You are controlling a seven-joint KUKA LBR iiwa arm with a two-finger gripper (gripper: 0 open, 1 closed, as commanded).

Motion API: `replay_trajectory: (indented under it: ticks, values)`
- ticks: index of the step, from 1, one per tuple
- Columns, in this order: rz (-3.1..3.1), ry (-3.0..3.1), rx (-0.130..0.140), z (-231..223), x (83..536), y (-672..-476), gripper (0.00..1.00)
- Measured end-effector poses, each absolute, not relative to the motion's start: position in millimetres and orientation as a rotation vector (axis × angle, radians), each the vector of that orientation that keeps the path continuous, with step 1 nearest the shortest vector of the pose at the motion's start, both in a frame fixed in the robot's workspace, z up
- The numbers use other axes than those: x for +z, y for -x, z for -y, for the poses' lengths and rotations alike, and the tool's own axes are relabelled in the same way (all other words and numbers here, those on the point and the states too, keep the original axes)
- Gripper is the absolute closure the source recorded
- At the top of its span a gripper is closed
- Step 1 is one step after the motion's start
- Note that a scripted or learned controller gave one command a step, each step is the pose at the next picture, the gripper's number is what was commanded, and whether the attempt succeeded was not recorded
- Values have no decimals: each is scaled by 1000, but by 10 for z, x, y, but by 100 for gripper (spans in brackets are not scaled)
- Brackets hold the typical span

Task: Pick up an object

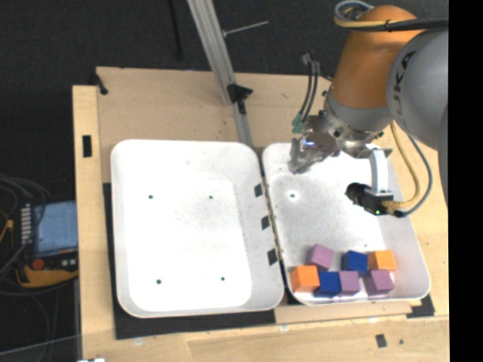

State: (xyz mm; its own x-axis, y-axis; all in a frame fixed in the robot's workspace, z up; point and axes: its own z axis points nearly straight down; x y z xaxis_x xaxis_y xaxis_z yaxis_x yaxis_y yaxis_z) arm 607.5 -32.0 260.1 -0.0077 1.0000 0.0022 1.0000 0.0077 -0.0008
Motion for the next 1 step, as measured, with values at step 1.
replay_trajectory:
  ticks: [1]
  values:
    - [2229, 2211, 0, -258, 2570, -5879, 100]
